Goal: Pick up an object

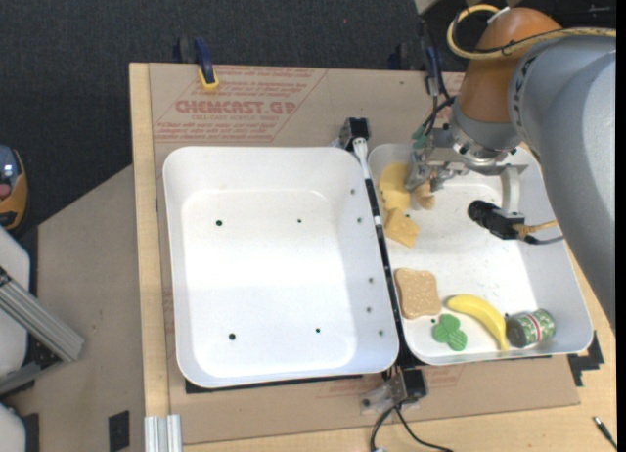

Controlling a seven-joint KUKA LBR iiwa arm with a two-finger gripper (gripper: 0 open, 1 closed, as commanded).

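The grey arm comes in from the right with its orange band above the wrist, and the hand (pixel 425 186) hangs low over the far end of the right bin (pixel 469 264), close to that bin's left wall. From where I stand I cannot tell whether the hand is spread or pressed together, and I see nothing caught in it. Just beside the hand, on its left, lies a yellow block (pixel 393 184); I cannot tell if the two are touching. A little nearer to me than the hand, and still to its left, sits a yellow wedge (pixel 402 232), right up against the block. Further toward me from the hand lies a slice of toast (pixel 419 293), flat on the bin floor by the same wall. Well apart from the hand, at the near end of the bin, a banana (pixel 477 315) lies on a slant, with a green piece (pixel 450 333) just beside its left end and a can (pixel 530 327) with a green label on its side at its right end. To the left of the hand, across the rim where the two bins meet, is the left bin (pixel 264 264). Both bins sit on the brown table (pixel 245 98), and a blue and yellow clamp (pixel 205 73) grips its far edge, well to the left of the hand.
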